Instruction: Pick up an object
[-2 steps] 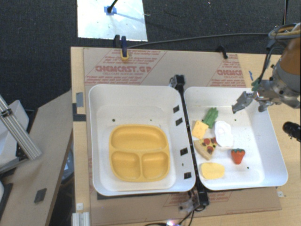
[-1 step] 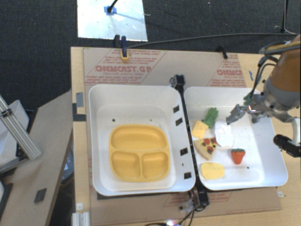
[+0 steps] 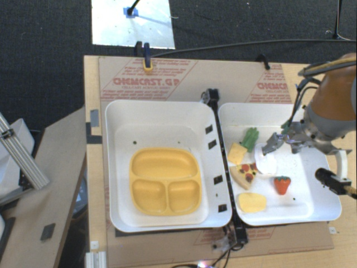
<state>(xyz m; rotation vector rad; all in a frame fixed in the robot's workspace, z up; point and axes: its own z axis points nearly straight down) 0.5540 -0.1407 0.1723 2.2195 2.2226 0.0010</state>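
Two bins [image 3: 167, 113], one tray [image 3: 165, 181], six toys [image 3: 283, 184]

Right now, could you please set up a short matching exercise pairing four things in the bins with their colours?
Things:
1. Divided tray in the left bin
2. Strawberry
3. Leafy toy at the back of the right bin
4. Round disc beside the gripper

Colours:
A. white
B. green
C. yellow
D. red with a green top

Pairs: 1-C, 2-D, 3-B, 4-A
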